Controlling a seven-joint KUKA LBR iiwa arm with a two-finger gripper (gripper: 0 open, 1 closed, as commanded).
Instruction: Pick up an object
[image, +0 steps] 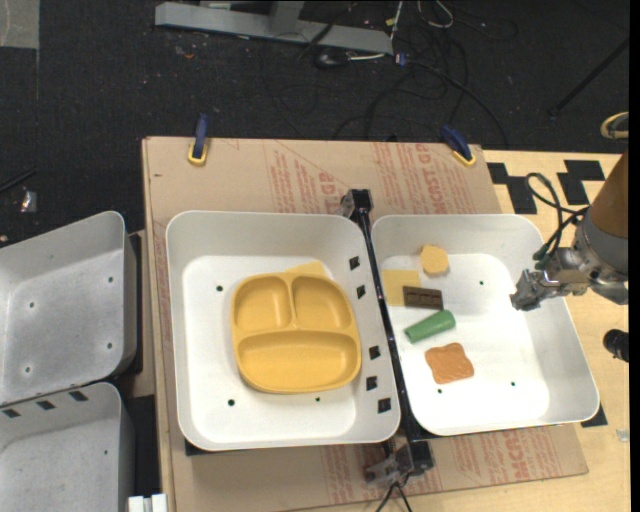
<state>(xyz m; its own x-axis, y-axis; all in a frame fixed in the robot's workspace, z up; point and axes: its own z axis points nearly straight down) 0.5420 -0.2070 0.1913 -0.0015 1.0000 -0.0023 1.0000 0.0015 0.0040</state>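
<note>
Right bin (560, 390): round yellow piece (434, 260) at 11 o'clock, brown bar (422, 296), green cylinder (430, 325), orange slice (449, 363) at 7. Hand (527, 295) at 3 o'clock rim; spread cannot be told. Left bin (200, 400): yellow divided tray (296, 334).

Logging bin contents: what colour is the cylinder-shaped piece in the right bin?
Green; the cylinder shows in the camera view.

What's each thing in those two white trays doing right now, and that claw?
yellow divided plate: flat in left bin, compartments bare
orange round piece: resting, right bin
brown bar: lying flat
green cylinder: on its side
orange slice: lying flat
gripper: over right bin's right edge
</note>
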